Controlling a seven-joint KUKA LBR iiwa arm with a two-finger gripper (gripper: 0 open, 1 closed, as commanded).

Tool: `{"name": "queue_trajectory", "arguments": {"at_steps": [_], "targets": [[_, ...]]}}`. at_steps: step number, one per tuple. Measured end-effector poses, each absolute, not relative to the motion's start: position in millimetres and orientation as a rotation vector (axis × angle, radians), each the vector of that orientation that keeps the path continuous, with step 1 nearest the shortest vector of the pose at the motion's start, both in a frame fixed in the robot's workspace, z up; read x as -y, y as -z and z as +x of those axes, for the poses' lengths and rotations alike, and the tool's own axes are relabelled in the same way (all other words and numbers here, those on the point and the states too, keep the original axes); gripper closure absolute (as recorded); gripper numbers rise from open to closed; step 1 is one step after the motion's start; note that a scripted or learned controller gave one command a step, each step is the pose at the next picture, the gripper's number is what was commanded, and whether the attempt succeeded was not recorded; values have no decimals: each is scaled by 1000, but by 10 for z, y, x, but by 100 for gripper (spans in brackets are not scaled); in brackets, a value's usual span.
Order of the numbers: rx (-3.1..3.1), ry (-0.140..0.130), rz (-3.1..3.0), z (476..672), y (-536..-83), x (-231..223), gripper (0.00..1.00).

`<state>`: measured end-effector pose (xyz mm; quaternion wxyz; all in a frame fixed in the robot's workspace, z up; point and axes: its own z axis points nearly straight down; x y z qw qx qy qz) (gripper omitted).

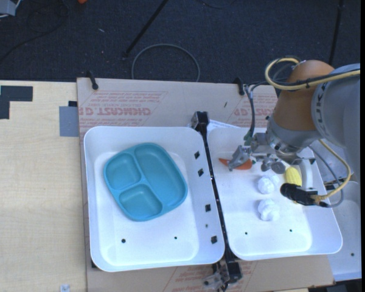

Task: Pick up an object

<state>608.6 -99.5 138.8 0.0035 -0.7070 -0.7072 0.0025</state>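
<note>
My gripper (239, 159) hangs low over the back left part of the right bin (292, 242). A thin orange piece (225, 161) lies on the bin floor right under it, poking out to the left; whether the gripper touches it is unclear. Two crumpled white lumps sit in the same bin, one (266, 185) just right of the gripper and one (268, 210) nearer the front. A yellow object (293, 176) lies beside the wrist, partly hidden by the arm.
A blue divided plate (145, 181) lies in the left bin (109, 248). A black divider rail (212, 193) runs between the two bins. The arm's orange band (298, 102) looms over the right bin's back edge.
</note>
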Motion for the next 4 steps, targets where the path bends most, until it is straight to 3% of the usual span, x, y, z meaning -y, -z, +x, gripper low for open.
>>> {"name": "queue_trajectory", "arguments": {"at_steps": [1,2,4], "targets": [[2216,-7,-2219,6075,-851,978,0],[2211,-5,-2225,6079,-979,994,100],[2218,3,-2230,6111,-2148,1185,100]]}}
